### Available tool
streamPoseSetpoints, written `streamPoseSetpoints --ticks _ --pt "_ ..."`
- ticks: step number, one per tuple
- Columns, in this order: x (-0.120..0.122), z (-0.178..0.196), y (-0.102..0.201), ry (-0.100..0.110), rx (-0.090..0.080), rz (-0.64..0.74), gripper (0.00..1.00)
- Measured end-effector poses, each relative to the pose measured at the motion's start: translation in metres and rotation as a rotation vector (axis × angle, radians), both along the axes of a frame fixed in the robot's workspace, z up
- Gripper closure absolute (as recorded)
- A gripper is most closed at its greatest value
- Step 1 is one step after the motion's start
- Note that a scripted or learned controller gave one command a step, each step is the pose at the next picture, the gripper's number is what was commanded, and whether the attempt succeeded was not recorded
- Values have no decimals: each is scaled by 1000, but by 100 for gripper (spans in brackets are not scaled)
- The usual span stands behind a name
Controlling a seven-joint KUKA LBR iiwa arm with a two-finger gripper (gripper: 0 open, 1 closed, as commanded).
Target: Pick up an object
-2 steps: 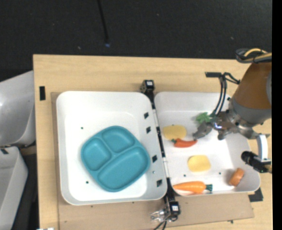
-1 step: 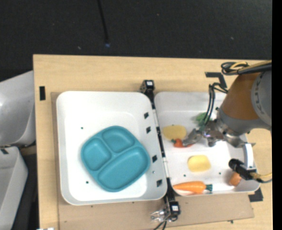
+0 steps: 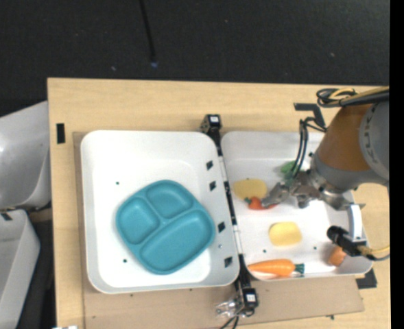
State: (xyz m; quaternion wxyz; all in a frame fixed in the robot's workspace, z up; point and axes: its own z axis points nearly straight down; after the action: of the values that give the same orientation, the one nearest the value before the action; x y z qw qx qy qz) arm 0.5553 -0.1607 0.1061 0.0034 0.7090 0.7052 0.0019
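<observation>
End effector low in the right bin, tips beside a small red item and a yellow food piece; opening impossible to judge, nothing visibly gripped. Just below it, a pale yellow lemon-like piece; farther below, a toy carrot. Well to its left, a teal divided plate in the left bin.

The wooden bench bears two white bins side by side.
</observation>
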Motion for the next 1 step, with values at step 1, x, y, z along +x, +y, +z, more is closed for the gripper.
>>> streamPoseSetpoints --ticks 1 --pt "1 11 -1 -4 -1 -4 100"
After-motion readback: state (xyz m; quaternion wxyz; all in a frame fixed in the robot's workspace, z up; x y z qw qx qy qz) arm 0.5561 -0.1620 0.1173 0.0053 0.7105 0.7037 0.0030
